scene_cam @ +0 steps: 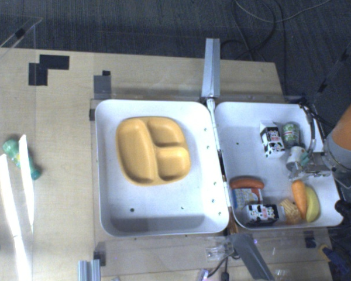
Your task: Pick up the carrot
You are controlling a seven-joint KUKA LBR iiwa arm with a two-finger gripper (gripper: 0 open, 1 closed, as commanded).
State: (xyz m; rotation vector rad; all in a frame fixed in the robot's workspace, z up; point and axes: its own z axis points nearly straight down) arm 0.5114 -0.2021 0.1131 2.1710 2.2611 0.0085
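a pale wooden surface (58, 127) seen from above carries two shallow white bins side by side. the left bin (111, 215) holds a yellow divided tray (153, 150) with three compartments, lying flat near its middle. the right bin (245, 122) holds small items: a black-and-white carton (272, 140) and a green can (291, 133) near its far side, and along its near edge a red-lidded container (246, 187), a second black-and-white carton (261, 213) and a tan piece of food (291, 211). the orange carrot (300, 198) lies in the near right corner, touching a yellow lemon-like fruit (312, 206) on its right. the grey arm (346, 136) (orange band visible) enters from the right; its claw (301, 163) sits just above the carrot, and whether it is released or clenched cannot be told.
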